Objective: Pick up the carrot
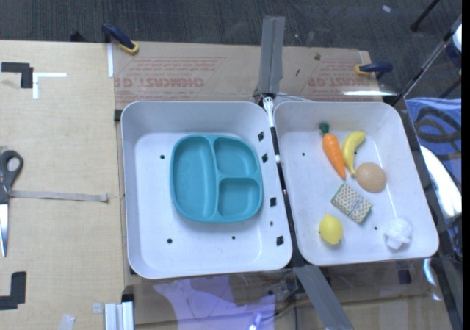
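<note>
Two shallow white bins sit side by side on the bench. In the right-hand white bin (pixel 305 174), the small orange carrot with a dark green top (pixel 334 153) lies loose on the floor near the far edge, a little towards the wall shared with the other bin. Its green end points to the far edge and its tip runs back towards the middle of the bin. Nothing is gripping it.

Just beside the carrot, on the side away from the shared wall, lies a curved yellow banana (pixel 353 149), so close that they seem to touch. A smooth brown egg (pixel 371 177) sits at the banana's lower end, and a small patterned rectangular block (pixel 352 203) lies just nearer than the egg, tilted at an angle. A round yellow lemon (pixel 331 230) rests close to the near edge, and a crumpled white lump (pixel 397 233) sits in the near right corner.

The left-hand white bin (pixel 147 203) holds a teal plastic plate with three compartments (pixel 217 177), lying flat at its middle.

Out on the bench's left edge lies a pair of grey-handled scissors (pixel 7 174).

How wide the pincer stands, or whether it has hold of anything, I cannot tell.
</note>
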Tool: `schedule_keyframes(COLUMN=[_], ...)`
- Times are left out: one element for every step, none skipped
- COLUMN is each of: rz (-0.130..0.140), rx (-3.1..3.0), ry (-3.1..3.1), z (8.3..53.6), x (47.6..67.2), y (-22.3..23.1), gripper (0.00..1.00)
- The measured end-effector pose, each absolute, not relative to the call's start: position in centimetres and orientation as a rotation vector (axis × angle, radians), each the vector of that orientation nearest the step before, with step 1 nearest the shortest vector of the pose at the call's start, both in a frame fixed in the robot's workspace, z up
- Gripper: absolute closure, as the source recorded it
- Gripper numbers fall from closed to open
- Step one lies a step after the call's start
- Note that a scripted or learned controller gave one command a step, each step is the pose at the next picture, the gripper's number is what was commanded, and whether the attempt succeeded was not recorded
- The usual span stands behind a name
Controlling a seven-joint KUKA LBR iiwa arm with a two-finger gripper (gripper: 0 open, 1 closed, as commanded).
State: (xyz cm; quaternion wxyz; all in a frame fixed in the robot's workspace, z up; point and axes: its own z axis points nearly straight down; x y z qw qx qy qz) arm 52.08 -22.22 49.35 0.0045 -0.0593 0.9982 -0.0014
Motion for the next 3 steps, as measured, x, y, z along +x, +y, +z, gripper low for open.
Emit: schedule_keyframes(rz=[-0.004,-0.006,-0.006], rx=[-0.535,-0.818,-1.084], ry=[3.087,3.025,2.94], z=[49.3,49.3,49.3], x=[52.3,50.6,49.7], y=[-22.2,-22.2,-22.2], gripper=[1.0,1.0,1.0])
